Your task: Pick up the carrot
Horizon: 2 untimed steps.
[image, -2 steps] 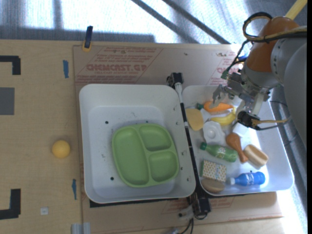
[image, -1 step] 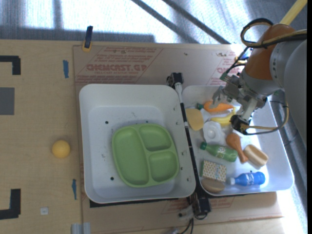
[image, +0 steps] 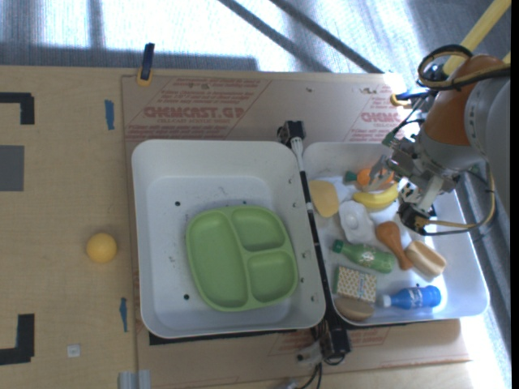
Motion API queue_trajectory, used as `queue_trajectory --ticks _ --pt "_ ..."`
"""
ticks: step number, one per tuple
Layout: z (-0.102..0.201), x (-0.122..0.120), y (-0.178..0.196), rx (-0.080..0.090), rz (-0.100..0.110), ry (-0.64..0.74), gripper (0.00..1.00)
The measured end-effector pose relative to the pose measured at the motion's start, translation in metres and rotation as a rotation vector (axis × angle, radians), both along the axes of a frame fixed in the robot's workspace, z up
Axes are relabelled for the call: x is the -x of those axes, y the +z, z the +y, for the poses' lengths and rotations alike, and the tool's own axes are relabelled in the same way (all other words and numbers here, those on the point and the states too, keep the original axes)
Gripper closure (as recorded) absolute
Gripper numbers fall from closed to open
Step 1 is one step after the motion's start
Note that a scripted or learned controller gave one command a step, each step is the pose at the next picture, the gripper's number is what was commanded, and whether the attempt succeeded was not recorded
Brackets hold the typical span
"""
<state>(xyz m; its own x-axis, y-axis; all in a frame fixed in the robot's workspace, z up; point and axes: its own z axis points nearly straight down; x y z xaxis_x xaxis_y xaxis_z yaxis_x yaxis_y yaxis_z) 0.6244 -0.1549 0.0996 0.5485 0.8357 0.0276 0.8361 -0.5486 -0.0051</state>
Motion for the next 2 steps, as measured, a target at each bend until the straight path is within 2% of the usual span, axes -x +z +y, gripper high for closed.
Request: queue_trajectory --ticks 1,2 --pt "-0.0034 0.0025 0.0027 0.016 0.001 -0.001 1.0" --pt "0.0007 0.0015 0.0027 0.007 0.002 0.001 0.0"
